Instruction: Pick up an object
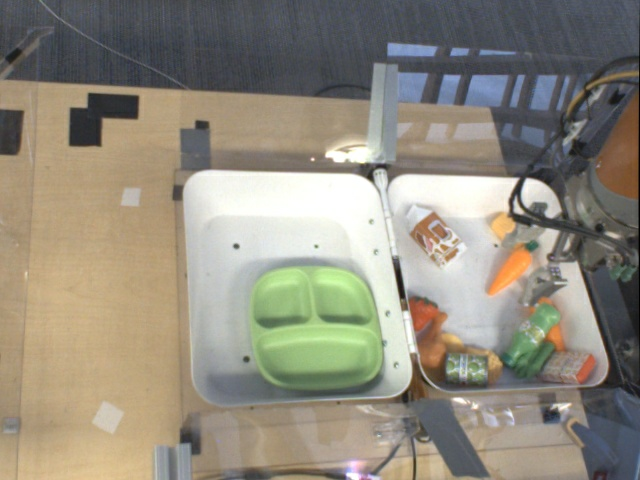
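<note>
The left bin (205, 268) is a shallow white plastic tray with rounded corners and smooth, slightly glossy walls. Lying flat on its floor, toward the near side, is a green divided plate (316, 328): matte plastic, a rounded rectangle with two small compartments at the back and one long one at the front.

The right bin (470, 193), of the same white plastic, touches the left one along a shared middle edge. In its far part lies a small brown-and-white snack carton (437, 239), boxy and tilted. To its right a yellow block (502, 225) sits near the far wall, and just beside it a toy carrot (511, 267), smooth, orange and tapered with a green top, lies at a slant.

Along the near wall things crowd together: a red and orange toy vegetable (428, 325) against the middle edge, a small green-labelled can (465, 368) on its side touching it, a green bottle (531, 336) tilted beside the can, and a red-ended packet (569, 368) in the near right corner.

The gripper (543, 286) hangs over the right bin between the carrot and the green bottle, its metal fingertips near the bottle's top. Its jaws look narrow, with nothing visibly between them.
</note>
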